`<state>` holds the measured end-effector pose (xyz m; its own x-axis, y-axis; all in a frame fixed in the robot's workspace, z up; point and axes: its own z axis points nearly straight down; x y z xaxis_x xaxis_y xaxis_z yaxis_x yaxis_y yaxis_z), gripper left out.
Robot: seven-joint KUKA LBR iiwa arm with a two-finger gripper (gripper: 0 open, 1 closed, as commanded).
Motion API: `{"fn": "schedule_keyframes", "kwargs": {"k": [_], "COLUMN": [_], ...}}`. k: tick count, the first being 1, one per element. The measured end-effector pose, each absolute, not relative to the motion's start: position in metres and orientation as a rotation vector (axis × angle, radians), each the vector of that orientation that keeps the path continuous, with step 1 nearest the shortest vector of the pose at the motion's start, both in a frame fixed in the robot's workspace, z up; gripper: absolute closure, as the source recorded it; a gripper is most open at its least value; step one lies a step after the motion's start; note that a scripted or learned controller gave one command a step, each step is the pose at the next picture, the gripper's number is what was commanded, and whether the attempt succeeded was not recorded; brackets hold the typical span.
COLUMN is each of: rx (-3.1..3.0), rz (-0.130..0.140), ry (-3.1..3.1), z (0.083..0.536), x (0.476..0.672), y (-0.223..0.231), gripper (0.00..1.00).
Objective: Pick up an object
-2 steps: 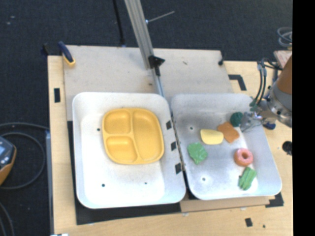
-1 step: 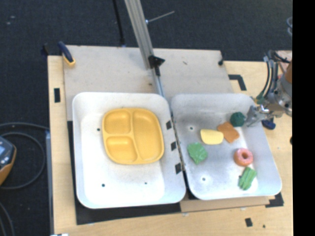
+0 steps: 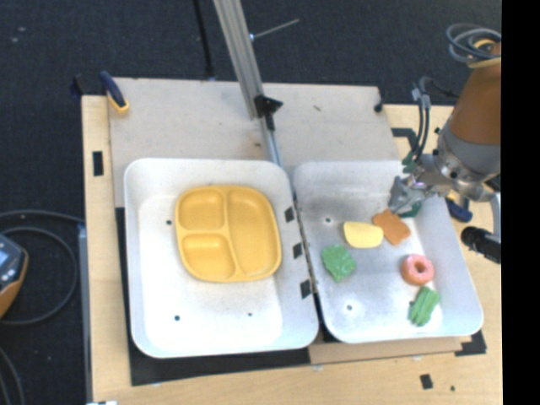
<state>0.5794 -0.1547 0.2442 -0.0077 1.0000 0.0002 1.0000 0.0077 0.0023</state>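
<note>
Below, tan bench on dark carpet

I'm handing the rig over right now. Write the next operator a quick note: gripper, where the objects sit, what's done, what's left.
Gripper: low over the right white bin, near its back edge, just beside the orange-brown flat piece; finger state unreadable.
Same bin: pale yellow wedge, green leafy piece, pink ring doughnut, green ridged piece.
Left white bin: yellow divided plate.
Done: nothing lifted.
Left: grasp and lift one object.
</note>
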Motion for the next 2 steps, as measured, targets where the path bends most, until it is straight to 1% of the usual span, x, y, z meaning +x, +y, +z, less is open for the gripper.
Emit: {"fn": "schedule_keyframes", "kwargs": {"k": [1, 2], "rx": [2.211, 2.212], "rz": [0.005, 0.003], "ry": [2.229, 2.228], "z": [0.254, 0.251], "x": [0.587, 0.601], "y": [-0.100, -0.051], "gripper": [1.00, 1.00]}}
